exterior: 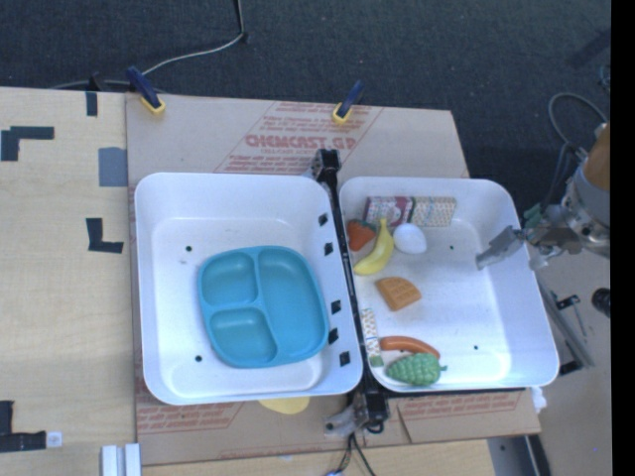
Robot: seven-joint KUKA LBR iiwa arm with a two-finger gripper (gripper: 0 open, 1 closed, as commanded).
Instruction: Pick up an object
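Note:
The right bin (516, 296) holds several toy foods. A patterned box (412, 211) lies along its far wall. Beside it are a white egg (409, 238), a yellow banana (377, 252) and an orange-red piece (359, 234). An orange bread slice (398, 293) lies mid-bin. A red sausage (408, 345) and a green bumpy fruit (415, 369) rest at the near left corner. My gripper (496, 249) hangs over the bin's right side, apart from every item, with nothing seen in it.
The left bin (159, 266) contains a blue divided plate (263, 303). A black clamp rail (337, 266) separates the bins. Both stand on a cardboard sheet (298, 137) held by yellow clips. The arm (580, 216) enters from the right.

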